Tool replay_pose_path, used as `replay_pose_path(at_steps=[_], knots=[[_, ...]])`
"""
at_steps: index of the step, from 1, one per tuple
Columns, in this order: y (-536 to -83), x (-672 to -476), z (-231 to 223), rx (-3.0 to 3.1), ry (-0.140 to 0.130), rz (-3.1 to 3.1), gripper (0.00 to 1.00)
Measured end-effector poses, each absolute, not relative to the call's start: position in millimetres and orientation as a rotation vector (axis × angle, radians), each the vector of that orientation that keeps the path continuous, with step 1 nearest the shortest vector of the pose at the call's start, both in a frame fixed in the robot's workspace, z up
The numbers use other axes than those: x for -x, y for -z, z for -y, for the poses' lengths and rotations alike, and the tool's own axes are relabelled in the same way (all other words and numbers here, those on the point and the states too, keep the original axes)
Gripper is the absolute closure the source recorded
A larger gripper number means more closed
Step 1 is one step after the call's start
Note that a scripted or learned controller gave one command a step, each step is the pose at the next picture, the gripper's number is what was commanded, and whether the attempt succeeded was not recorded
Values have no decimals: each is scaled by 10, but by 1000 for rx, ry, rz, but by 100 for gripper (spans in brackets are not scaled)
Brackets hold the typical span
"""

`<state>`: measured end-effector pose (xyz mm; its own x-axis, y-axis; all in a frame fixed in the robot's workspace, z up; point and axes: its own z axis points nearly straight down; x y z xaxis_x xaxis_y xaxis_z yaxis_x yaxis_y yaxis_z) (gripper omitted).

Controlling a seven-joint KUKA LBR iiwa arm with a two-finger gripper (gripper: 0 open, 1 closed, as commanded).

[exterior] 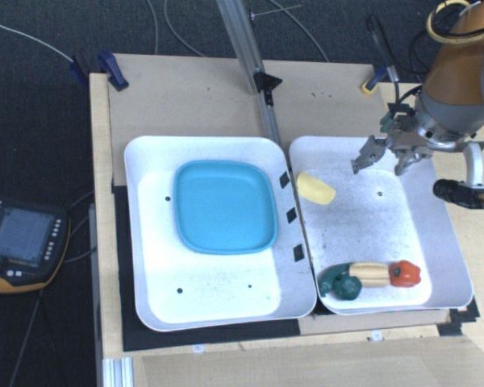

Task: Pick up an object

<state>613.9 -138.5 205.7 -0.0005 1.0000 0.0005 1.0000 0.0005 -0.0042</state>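
1. The right bin [436, 240] serves as the landmark here; it is a shallow white tray with a speckled floor, and it sits edge to edge with the left bin [145, 240].
2. The gripper [385, 160] hangs over the far part of the right bin, at the end of the grey arm [456, 79] that comes in from the bin's far right corner.
3. Its two fingers are spread apart, one fingertip [361, 164] toward the bin's middle and the other nearer the right wall, with nothing between them.
4. A pale yellow object [315, 189] lies on the right bin's floor near its left wall, apart from the gripper.
5. Along the right bin's near wall lie three items in a row: a dark green object [340, 284] toward the left, a tan cylinder [369, 274] touching it, and a red pepper-like piece [404, 273] at the right end of that cylinder.
6. Left of the right bin, the other bin holds a light blue square plate [225, 206], lying flat.
7. Beyond the right bin's far left corner a grey metal post [240, 31] rises from the wooden bench [185, 95].
8. Well to the left of both bins, off the bench, rests a handheld control pendant [20, 244] with a screen; any writing on it is too small to read.
9. No brand or label can be read on the bins or objects.
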Motion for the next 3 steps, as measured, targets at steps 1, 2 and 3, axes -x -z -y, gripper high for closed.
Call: replay_pose_path(at_steps=[1,2,3], knots=[[-1430,-6115,1374,2219,-4,2219,0],[-931,-6104,1370,2219,-4,2219,0],[-1065,-6121,1372,2222,2,2223,100]])
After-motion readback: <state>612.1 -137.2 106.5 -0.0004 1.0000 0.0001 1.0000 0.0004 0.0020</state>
